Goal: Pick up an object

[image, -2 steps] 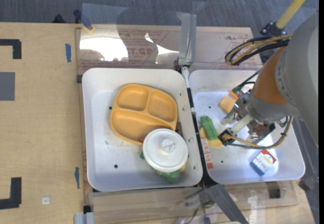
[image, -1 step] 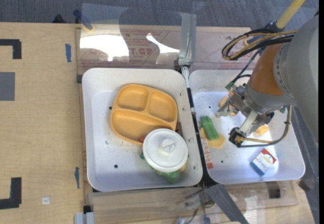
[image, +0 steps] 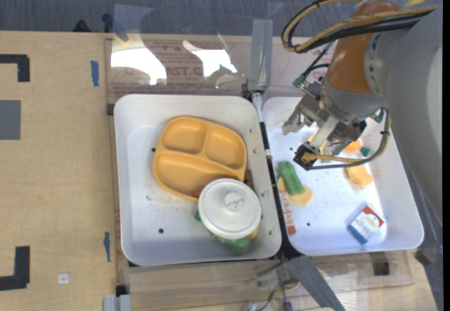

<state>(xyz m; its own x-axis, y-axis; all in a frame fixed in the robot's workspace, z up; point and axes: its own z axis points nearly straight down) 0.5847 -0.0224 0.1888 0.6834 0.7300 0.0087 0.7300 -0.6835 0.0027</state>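
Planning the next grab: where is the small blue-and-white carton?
The carton lies in the right bin, toward its lower right corner in the camera view, just below the yellow block.

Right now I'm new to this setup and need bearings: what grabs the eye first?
A yellow-orange divided plate lies in the left bin, with a white lidded cup overlapping its near edge. The grey arm with its orange band hangs over the right bin, where a small blue-and-white carton lies.
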